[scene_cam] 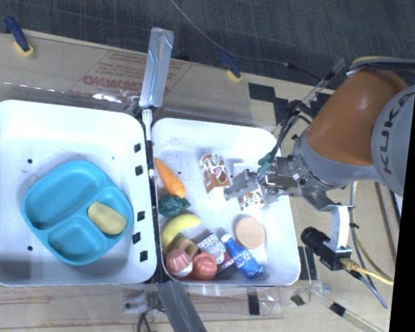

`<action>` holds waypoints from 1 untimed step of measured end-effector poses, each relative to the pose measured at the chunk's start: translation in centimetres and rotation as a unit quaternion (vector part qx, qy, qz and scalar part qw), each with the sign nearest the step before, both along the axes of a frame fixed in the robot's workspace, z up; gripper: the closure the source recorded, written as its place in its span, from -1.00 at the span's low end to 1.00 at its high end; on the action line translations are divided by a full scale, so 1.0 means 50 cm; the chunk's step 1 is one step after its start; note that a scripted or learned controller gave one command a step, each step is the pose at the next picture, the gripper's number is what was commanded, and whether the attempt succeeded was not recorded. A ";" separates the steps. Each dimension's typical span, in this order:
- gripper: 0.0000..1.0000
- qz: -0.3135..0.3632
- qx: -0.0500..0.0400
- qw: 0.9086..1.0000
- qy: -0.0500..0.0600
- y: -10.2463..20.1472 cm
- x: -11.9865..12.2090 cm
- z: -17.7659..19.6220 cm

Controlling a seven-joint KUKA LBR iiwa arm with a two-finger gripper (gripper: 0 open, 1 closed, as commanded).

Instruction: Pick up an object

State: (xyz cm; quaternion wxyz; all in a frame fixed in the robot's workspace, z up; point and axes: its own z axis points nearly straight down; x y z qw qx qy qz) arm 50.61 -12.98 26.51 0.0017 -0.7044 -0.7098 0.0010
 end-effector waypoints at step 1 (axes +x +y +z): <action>-1.00 0.007 -0.001 1.000 0.002 -0.125 0.069 -0.112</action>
